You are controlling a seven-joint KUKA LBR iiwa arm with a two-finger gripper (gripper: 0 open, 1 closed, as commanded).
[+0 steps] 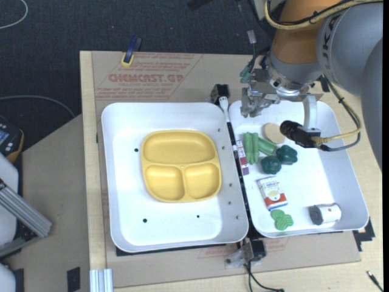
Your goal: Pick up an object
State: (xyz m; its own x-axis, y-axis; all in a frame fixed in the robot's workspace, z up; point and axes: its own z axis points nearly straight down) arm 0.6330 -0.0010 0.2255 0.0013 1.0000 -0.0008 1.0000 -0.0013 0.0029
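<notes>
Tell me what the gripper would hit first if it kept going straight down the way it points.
Most likely bare bin floor. The gripper hangs over the far-left corner of the right bin, short of the green pieces and the tan disc. Depth is hard to judge from this slanted view.

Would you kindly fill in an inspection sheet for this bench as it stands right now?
Surface: cardboard sheet bearing left bin and right bin.
Job's things: right bin holds green pieces, dark green lump, beige disc, small carton, green round piece, white-and-grey cylinder.
Clutter: yellow divided tray in left bin; blue-yellow clip on cardboard.
Grippers: gripper over right bin's far edge; jaws unclear.
Cables: yellow cable beside wrist.
Surroundings: dark floor.
</notes>
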